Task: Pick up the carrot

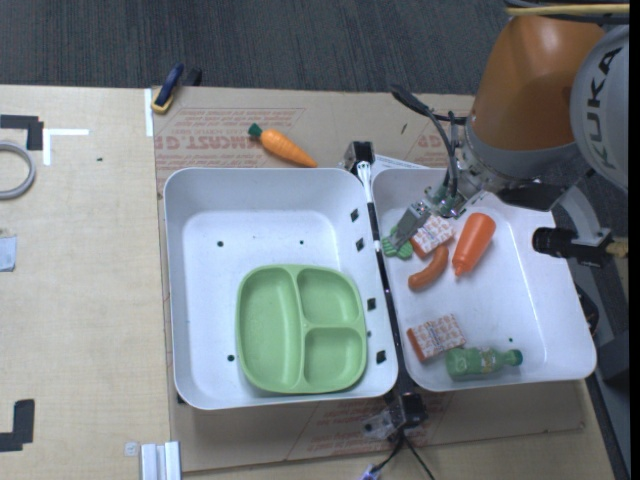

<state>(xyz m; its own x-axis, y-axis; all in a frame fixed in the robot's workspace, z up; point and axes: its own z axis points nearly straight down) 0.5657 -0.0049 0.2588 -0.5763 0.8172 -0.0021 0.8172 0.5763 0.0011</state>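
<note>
The carrot (pixel 473 243) lies in the right bin (pixel 540 343) beside a sausage (pixel 429 268). Gripper (pixel 440 206) aperture: we cannot tell. We judge the carrot light, rigid, smooth; grasp mid-body.

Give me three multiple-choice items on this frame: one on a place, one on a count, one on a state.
1. Where is the green-topped carrot?
A. inside the left bin
B. on the cardboard behind that bin
C. on the plate

2. How many compartments has the plate?
A. two
B. three
C. four

3. How is the bottle placed?
A. upright
B. lying on its side
C. standing on its cap

Key: 1 B, it lies outside both bins; 2 B, one large and two smaller; 3 B, it lies flat along the right bin's near wall.
</note>
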